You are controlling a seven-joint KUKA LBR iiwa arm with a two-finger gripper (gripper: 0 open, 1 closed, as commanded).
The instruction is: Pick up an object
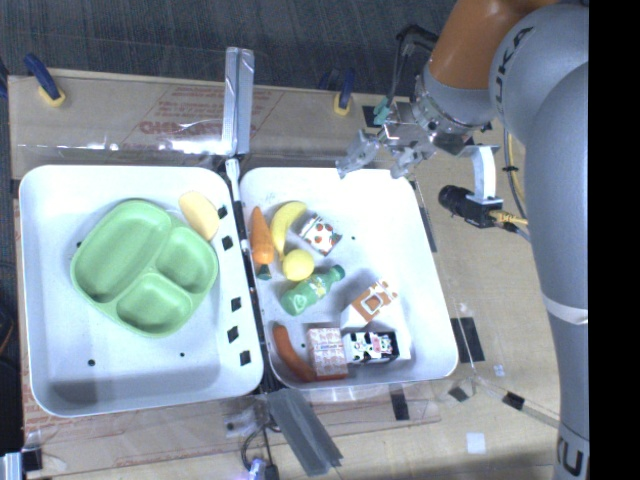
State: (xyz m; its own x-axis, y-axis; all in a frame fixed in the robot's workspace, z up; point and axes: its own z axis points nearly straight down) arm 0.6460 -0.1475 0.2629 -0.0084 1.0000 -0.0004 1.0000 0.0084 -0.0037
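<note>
Above right bin [425,258], spread empty fingers [352,161].

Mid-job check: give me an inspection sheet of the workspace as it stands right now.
Surface: bench bearing two white bins, left bin and right bin.
Job's things: right bin holds carrot, banana, lemon, green bottle, sausage and small cartons.
Clutter: green divided plate and a yellow piece in the left bin.
Grippers: gripper above the right bin's far rim, nothing between its fingers.
Cables: black cable by the wrist.
Surroundings: blue clamps on the bench's far edge.
</note>
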